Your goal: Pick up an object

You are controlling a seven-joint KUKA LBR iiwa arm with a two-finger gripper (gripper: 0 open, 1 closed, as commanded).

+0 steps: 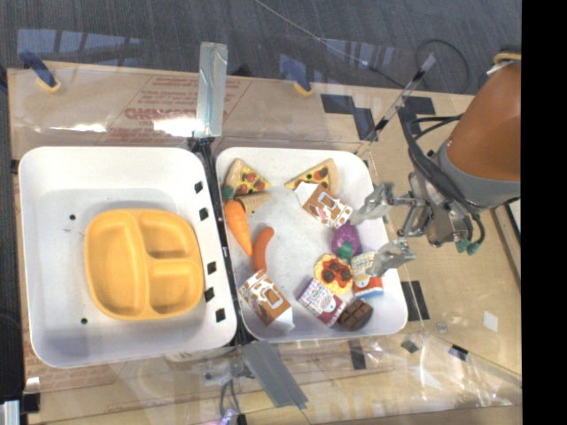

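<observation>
Gripper (384, 228) sits over the right rim of the right bin (292, 162), fingers spread apart with nothing between them; one fingertip lies near the upper right part of the bin, the other lower down just beside the small blue-and-white carton (366, 269). The arm's orange band (492, 118) and grey wrist reach in from the right, with black cables looping above them. The right bin is crowded. Nearest the open fingers: a purple toy (345, 237) lying between the two fingertips' line and the bin centre, and just above it a brown-and-white box (326, 205). Below the purple toy, a round yellow piece with dark berries (333, 272) touches the blue-and-white carton. Along the bottom edge: a chocolate bar piece (354, 314), a purple-labelled box (320, 298), and another brown-and-white box (264, 297). Toward the left wall of this bin: an orange carrot (237, 225) and an orange sausage-like piece (262, 247), close together. Two pizza slices at the top, one left (244, 182), one right (314, 177). The left bin (44, 175) holds a yellow divided tray (142, 262), well apart from the gripper. Both bins rest on a taped, plastic-covered bench (461, 361).
</observation>
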